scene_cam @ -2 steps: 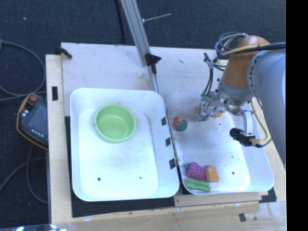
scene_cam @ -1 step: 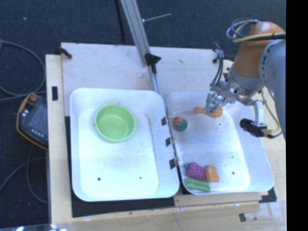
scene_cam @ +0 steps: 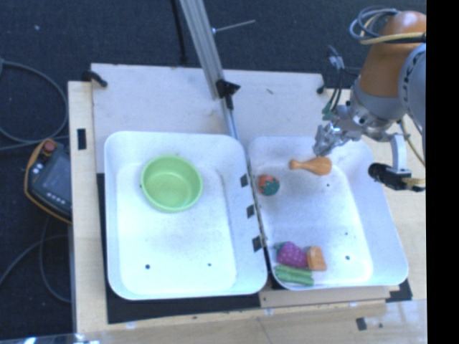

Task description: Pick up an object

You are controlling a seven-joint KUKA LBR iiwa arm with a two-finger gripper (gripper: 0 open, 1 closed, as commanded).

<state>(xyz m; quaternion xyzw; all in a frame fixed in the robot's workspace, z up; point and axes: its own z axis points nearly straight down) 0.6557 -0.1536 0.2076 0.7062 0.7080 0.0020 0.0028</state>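
- Orange drumstick toy (scene_cam: 313, 165) lies just under the gripper (scene_cam: 324, 146) (claw state: cannot tell).
- Its rounded, tapered shape might slip sideways from a pinch.

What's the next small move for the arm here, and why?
Probably a short drop straight down. The pincer sits at the top edge of the right bin, just above the thick end of the orange drumstick toy, with nothing seen between its fingers. The other toys lie well away: a small ball by the divider, and grapes at the bin's near edge.
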